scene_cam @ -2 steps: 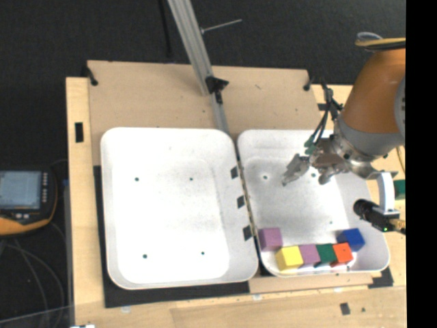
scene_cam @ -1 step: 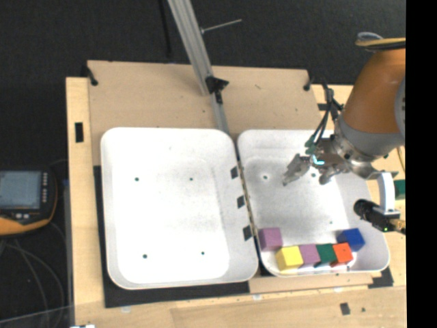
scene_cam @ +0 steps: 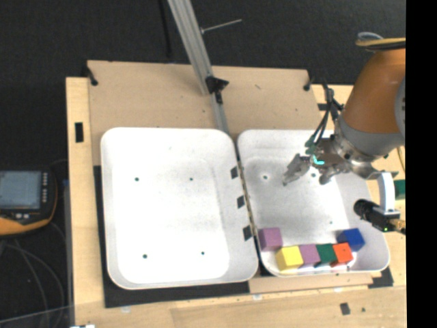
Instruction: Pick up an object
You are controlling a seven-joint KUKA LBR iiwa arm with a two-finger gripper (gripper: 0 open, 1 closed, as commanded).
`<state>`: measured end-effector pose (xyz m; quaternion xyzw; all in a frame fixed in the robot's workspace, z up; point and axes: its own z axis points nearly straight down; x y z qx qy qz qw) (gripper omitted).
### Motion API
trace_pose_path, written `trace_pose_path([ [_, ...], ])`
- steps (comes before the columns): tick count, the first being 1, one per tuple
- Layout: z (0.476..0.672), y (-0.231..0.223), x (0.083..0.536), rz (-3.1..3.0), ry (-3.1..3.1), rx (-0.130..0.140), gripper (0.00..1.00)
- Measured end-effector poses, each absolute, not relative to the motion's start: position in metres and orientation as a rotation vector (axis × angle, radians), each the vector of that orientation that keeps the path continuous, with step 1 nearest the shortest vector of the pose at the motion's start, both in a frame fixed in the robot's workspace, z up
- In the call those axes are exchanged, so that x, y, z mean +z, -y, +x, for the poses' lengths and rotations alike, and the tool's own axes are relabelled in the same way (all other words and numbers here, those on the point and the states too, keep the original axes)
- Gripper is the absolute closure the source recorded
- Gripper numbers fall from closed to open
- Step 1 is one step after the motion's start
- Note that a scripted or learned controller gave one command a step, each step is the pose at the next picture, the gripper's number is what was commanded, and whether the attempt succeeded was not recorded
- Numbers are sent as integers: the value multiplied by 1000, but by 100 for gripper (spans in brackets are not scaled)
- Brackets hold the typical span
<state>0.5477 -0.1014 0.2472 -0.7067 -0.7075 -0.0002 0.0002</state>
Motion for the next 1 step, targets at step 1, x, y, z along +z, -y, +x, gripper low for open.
trace_pose_path([
  [1, 496, 90, 281, -2223, 2222, -3, 0],
])
